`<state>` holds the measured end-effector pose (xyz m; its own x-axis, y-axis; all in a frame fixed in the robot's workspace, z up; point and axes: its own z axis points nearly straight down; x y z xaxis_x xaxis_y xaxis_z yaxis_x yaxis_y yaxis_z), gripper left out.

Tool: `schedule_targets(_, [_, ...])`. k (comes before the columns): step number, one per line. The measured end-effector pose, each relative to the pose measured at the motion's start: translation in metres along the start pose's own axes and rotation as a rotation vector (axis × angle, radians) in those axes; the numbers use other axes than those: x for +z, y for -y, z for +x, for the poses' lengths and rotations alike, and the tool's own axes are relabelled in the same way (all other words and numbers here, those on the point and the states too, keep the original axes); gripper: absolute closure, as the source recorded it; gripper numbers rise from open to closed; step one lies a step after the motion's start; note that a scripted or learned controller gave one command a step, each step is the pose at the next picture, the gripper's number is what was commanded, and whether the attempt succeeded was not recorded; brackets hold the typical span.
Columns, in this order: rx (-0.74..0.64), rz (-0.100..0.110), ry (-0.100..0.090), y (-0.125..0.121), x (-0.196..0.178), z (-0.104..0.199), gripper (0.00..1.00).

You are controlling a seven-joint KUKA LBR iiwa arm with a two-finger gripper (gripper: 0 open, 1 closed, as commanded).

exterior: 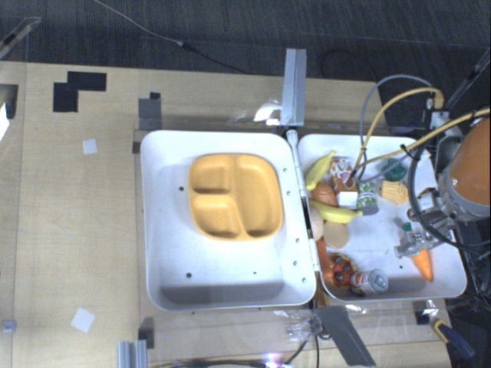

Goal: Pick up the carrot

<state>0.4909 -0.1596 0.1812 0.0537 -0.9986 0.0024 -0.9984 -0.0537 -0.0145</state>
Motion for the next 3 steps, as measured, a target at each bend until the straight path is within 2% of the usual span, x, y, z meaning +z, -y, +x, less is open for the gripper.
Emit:
schedule_targets(1, [-0.147,-0.012,0.007,0.018,0.085,0.036,1.00])
schedule_targets(2, [-0.134,-0.004,0.002,0.034,0.028,0.023,1.00])
schedule_targets(3, [-0.097,-0.002,-0.002,-0.002,0.091,0.021,1.00])
